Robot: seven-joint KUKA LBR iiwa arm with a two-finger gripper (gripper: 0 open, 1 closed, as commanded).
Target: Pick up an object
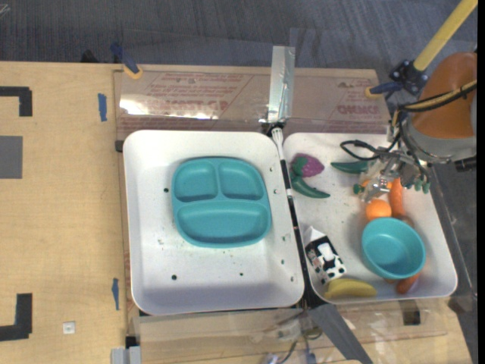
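Nearest the lens, along the front wall of the right bin (447, 275): a yellow banana (350, 287), lying crosswise, with a black-and-white cow toy (326, 258) just behind it. Beside those, a teal bowl (392, 248), an orange ball (377, 209) touching its far rim. Further back, a purple eggplant toy (307, 166) with green leaves. In the left bin (144, 226), a teal divided plate (221, 201). Gripper (388, 174) low over the right bin's back corner, too tangled in cables and clutter to tell whether spread or closed. Directly under and just right of it, an orange carrot (397, 196), long axis running front to back, tip toward the bowl. Probably the target, judged by closeness; nothing seen held.
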